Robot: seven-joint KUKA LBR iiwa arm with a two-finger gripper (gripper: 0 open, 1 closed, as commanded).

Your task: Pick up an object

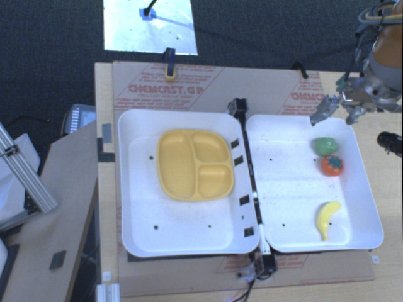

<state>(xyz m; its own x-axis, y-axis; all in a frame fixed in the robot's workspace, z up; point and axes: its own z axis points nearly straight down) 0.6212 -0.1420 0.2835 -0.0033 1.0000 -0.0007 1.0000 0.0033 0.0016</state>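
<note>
The right bin (296,231) holds three small things near its right side: a green round object (325,146), a red tomato-like object (332,165) just below it, and a yellow banana (327,218) toward the front. My gripper (335,113) hangs over the bin's far right corner, just behind the green object and apart from it. Its fingers (320,111) stand open with nothing between them.
A yellow divided plate (194,164) lies in the left bin (138,231). A black divider with clips (247,175) runs between the bins. A yellow-and-black clamp (170,65) sits on the board behind the left bin.
</note>
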